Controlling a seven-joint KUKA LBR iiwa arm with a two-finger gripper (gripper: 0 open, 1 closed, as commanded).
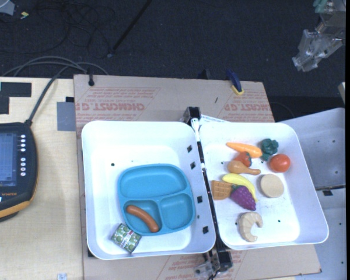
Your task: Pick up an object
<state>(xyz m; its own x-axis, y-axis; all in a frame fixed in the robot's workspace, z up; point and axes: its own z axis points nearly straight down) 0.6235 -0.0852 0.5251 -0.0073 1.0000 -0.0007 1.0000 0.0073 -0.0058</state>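
Observation:
The right bin [312, 214] holds several toy foods: a carrot [243, 148], a green broccoli [269, 147], a red tomato [280, 163], a yellow banana [239, 181], purple grapes [243, 197], a round beige bun [271, 186], a waffle piece [220, 189] and a croissant [249, 225]. In the left bin [99, 150] a blue divided plate [154, 182] carries a sausage [142, 217], and a green-labelled can [126, 237] lies beside it. My gripper [312, 50] hangs high at the upper right, far above and behind the right bin, holding nothing that I can see.
A brown pear-like piece [239, 167] lies between the carrot and the banana. A handheld control pendant [6, 171] rests on the bench at far left. Cardboard [163, 95] lies under both bins. Cables cross the dark floor behind.

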